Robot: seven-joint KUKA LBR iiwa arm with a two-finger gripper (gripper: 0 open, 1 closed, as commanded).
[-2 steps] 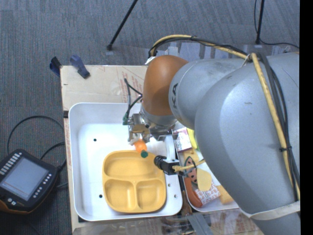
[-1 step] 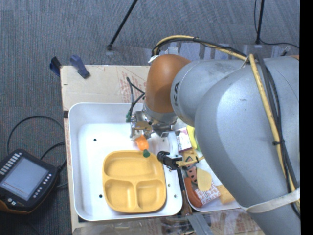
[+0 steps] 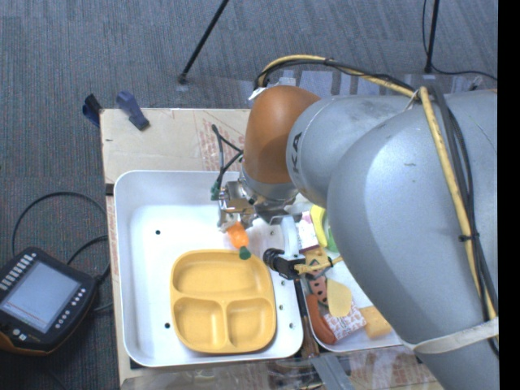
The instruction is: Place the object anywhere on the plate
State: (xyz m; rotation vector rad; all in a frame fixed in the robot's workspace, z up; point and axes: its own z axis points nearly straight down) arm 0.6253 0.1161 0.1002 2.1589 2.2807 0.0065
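At the near edge of the bench, the left bin point(image 3: 130, 218) carries a yellow plate point(image 3: 221, 301) with three compartments, one long and two smaller, lying flat in the bin's near right part. Beside it, the right bin point(image 3: 321, 344) holds a jumble of toy foods: a red sausage-like piece point(image 3: 324, 329), a pale yellow wedge point(image 3: 339, 297), a tan block point(image 3: 376, 323) and a small printed box point(image 3: 349, 323), partly hidden under the arm.

Just beyond the plate's far rim, the tool point(image 3: 236, 224) hangs over the white floor of the left bin. A small orange object with a green tip point(image 3: 238, 237), like a toy carrot, sits right under the tool, its green end just at the plate's far rim. Whether the tool grips it or merely stands over it cannot be told, nor how wide it is open.

Farther back, the orange band point(image 3: 272, 140) rises above the wrist, with a yellow cable point(image 3: 357, 70) looping over the grey arm point(image 3: 406, 218). A blue clamp point(image 3: 132, 109) sits at the bench's far left corner.
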